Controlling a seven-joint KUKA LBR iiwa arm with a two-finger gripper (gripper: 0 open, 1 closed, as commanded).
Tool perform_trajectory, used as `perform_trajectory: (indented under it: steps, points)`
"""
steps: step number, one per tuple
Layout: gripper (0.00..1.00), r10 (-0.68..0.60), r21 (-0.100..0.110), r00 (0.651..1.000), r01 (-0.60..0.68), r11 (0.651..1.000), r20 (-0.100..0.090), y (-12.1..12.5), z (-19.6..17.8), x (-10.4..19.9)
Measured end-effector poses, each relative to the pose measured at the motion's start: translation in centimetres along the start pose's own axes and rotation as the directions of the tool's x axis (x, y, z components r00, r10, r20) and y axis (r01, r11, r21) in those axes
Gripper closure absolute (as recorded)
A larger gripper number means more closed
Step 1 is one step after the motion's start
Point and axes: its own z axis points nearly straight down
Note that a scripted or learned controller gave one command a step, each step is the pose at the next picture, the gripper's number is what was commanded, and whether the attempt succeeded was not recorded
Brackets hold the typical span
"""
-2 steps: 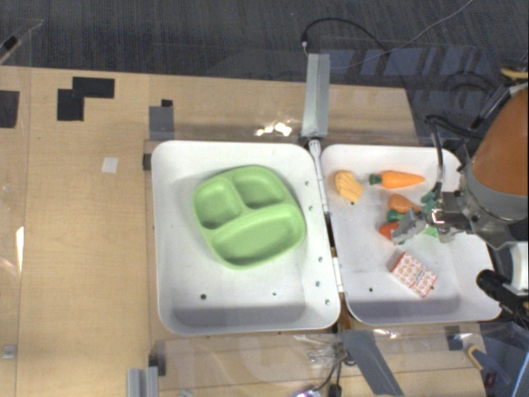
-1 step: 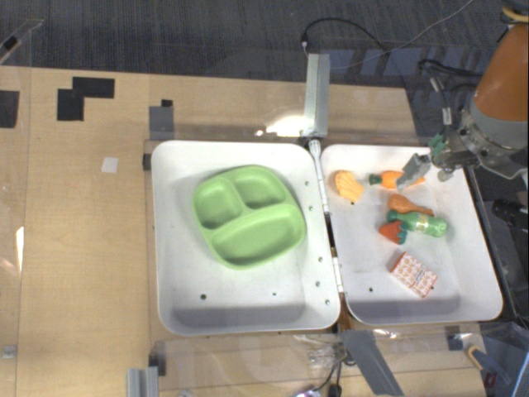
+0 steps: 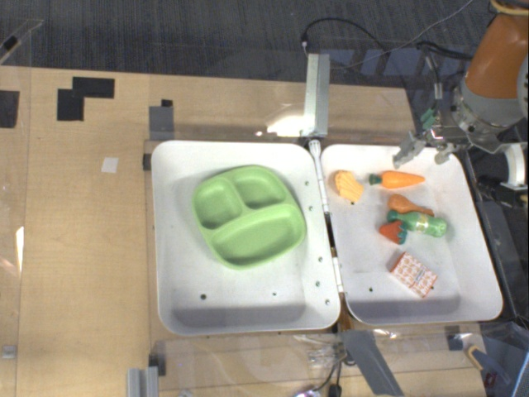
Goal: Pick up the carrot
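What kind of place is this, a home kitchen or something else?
Probably a robot lab bench, not a kitchen. A grey and orange robot arm reaches over two white bins. The right bin holds toy food such as a carrot; the left holds a green divided plate.

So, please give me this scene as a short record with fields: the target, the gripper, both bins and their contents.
target: carrot, lying in the right bin, near its far edge
gripper: above the right bin's far edge, just beyond the carrot, holding nothing
left bin: holds a green divided plate
right bin: holds the carrot, a yellow corn piece, a cluster of small toy foods, a patterned packet
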Motion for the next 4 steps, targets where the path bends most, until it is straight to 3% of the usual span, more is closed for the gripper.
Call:
perform_trajectory:
  steps: [1, 2, 3, 4]
  points:
    - [0.0, 0.071, -0.002, 0.997, -0.071, 0.997, 0.001, -0.1, 11.5, -2.1]
    - [0.0, 0.206, 0.033, 0.978, -0.206, 0.978, -0.015, 1.2, 12.8, -4.6]
    - [1.0, 0.199, 0.047, 0.98, -0.197, 0.979, -0.02, 1.1, 12.0, -4.2]
    - [0.0, 0.198, 0.037, 0.98, -0.198, 0.98, -0.015, 1.3, 11.8, -4.4]
